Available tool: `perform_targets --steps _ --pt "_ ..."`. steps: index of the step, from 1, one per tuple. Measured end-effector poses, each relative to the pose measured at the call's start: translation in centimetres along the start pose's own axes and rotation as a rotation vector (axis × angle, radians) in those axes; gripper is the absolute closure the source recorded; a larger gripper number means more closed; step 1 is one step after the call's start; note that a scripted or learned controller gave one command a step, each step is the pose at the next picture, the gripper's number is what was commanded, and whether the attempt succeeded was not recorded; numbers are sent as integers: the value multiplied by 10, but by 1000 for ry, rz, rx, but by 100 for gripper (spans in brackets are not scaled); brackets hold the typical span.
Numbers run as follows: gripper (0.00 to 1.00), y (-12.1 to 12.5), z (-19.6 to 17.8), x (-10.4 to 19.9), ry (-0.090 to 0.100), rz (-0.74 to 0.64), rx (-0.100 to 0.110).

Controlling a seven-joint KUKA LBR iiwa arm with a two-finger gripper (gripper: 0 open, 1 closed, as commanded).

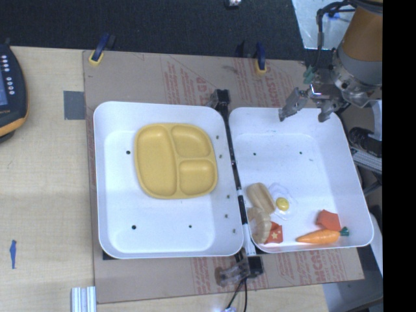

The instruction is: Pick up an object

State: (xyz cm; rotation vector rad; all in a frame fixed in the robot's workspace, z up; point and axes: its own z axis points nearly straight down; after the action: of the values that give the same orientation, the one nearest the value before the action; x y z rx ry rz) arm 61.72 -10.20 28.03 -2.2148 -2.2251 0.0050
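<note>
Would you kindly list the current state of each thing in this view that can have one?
Two-finger gripper: open, holding nothing, above the right bin's far edge.
Yellow three-compartment plastic plate: lying flat in the left white bin, compartments unfilled.
Orange toy carrot: lying on its side in the right white bin.

Blue clamps [260, 56], black pendant [9, 86]

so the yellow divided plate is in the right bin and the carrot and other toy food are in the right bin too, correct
Not quite. The camera view shows the yellow divided plate lying in the left bin, not the right one. The rest stands: the carrot and the other toy food lie in the right bin, along its near edge.
</note>
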Motion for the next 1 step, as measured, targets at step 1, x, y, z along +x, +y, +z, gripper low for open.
perform_targets --steps 1 --pt "0 -64 129 -9 3 3 17"
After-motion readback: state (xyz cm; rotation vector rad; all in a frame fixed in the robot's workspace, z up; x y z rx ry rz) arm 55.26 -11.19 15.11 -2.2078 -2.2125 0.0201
